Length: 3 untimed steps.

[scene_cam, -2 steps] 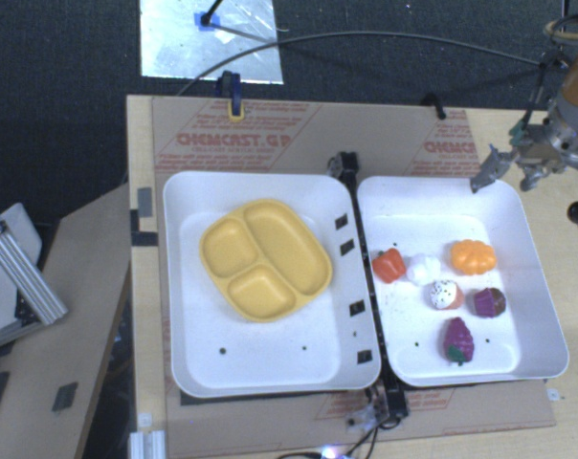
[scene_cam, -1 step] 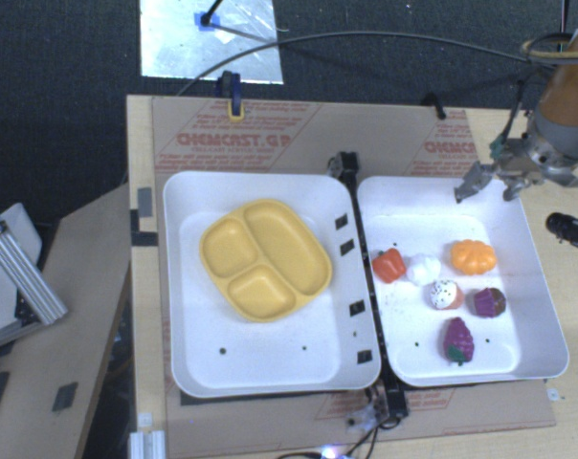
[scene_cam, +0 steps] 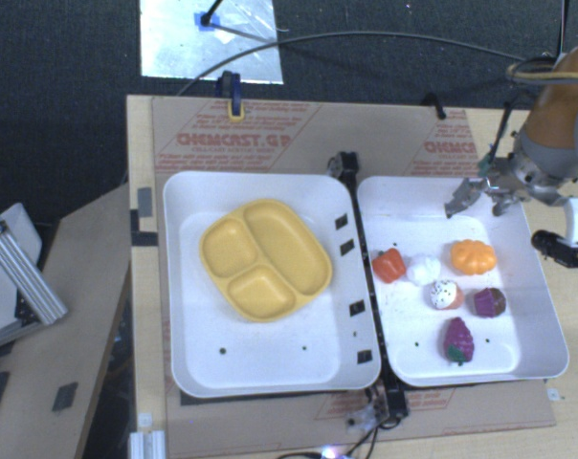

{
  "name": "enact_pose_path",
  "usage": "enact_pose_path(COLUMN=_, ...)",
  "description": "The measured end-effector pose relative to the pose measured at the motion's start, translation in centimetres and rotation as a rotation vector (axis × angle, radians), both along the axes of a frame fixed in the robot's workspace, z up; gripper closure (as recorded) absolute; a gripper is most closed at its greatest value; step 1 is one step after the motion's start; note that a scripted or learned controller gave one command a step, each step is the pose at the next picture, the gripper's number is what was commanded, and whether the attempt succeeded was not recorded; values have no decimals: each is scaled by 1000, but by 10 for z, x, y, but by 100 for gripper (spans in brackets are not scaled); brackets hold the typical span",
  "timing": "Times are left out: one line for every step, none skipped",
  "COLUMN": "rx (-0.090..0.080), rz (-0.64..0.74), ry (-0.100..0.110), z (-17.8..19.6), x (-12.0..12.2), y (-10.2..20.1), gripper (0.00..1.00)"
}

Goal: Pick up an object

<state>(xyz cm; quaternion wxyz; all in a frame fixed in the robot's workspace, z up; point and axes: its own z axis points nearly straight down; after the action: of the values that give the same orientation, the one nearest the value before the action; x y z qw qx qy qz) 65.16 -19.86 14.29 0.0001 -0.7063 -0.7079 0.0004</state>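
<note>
The right bin holds several toy foods: an orange pumpkin, a red pepper, a white ball, a speckled white egg-like piece, a dark maroon piece and a purple eggplant-like piece. My gripper hangs over the bin's far right part, above and just behind the pumpkin. Its two fingers are spread apart with nothing between them.
The left bin carries a yellow divided plate. Black clips run along the seam between the bins. The arm's orange-banded wrist sits at the right edge. A metal frame stands at the far left.
</note>
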Motion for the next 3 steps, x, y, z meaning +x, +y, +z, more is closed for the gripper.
enact_pose_path(rx=0, rz=3, ry=-1, z=-51, x=0, y=1, gripper=0)
enact_pose_path(rx=-2, rz=5, ry=-7, z=-37, x=2, y=0, gripper=100)
enact_pose_path(rx=-1, rz=3, ry=-8, z=10, x=12, y=-1, gripper=100)
